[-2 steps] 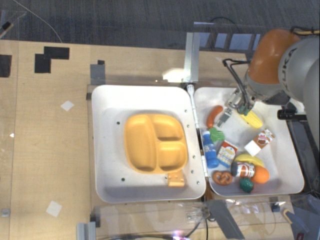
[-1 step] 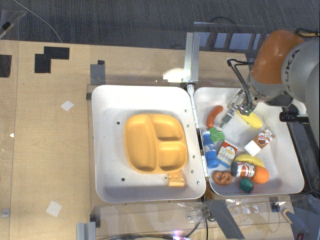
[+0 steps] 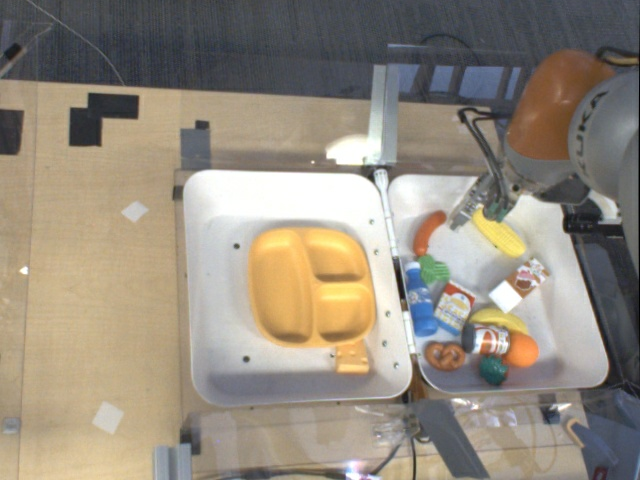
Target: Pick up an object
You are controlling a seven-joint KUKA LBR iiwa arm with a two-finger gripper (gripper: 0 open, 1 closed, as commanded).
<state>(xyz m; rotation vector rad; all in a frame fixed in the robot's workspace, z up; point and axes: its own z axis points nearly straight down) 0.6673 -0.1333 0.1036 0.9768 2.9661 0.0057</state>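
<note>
Camera view: two white bins side by side on a wooden bench, seen from above at a slant.
Left bin (image 3: 215, 268): holds a yellow divided tray (image 3: 305, 283), lying flat near the middle, with a small yellow block (image 3: 351, 360) just below it.
Right bin (image 3: 580, 308): holds a cluster of small toys.
Toys, left to right: a red-orange sausage (image 3: 429, 230) near the top, a green piece (image 3: 433, 270), a blue bottle (image 3: 420, 303) against the left wall, a small carton (image 3: 455, 306), a brown pretzel (image 3: 444, 354), a red can (image 3: 486, 341), a banana (image 3: 497, 319), a green ball (image 3: 492, 370), an orange (image 3: 522, 350), a white box (image 3: 506, 296), a red-and-white packet (image 3: 532, 275).
Corn (image 3: 498, 232): yellow, lying tilted in the upper part of the right bin.
Gripper (image 3: 484, 206): low over the corn's upper end, touching or just above it; whether its fingers are spread or closed I cannot tell.
Arm (image 3: 590, 128): enters from the right, orange band above the wrist.
</note>
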